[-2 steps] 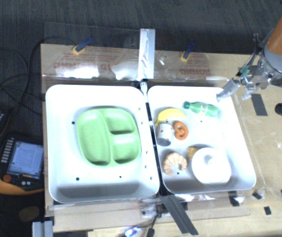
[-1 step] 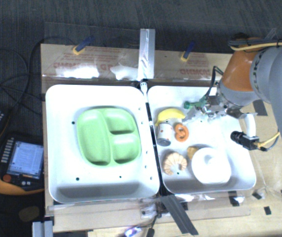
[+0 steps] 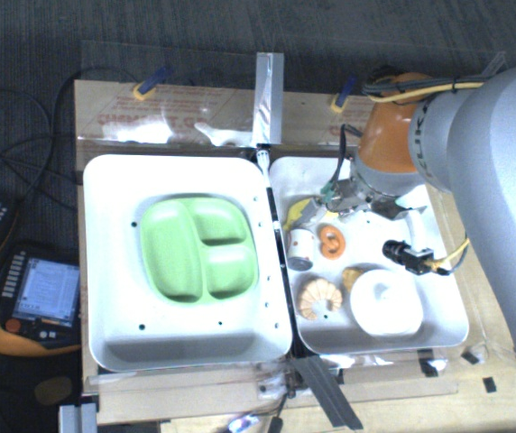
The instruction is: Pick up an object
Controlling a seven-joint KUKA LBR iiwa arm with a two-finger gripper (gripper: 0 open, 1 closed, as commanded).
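Gripper (image 3: 337, 194) low over cluttered right bin (image 3: 438, 327) — grasp unclear.
Wrist hangs above the orange ring (image 3: 331, 240), probably lining up a pick; how its jaws stand, I cannot tell.

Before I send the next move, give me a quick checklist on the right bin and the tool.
1. Tool over the right bin: ok, near its upper left part.
2. Something between the tool's tips: cannot tell, the wrist hides them.
3. Targets present: ok, an orange ring, a yellow piece, a shrimp-like toy and a white round lid.
4. Room around the ring: not ok, a small white cup sits close on its left.
5. Left bin: ok, green divided tray lies flat inside.
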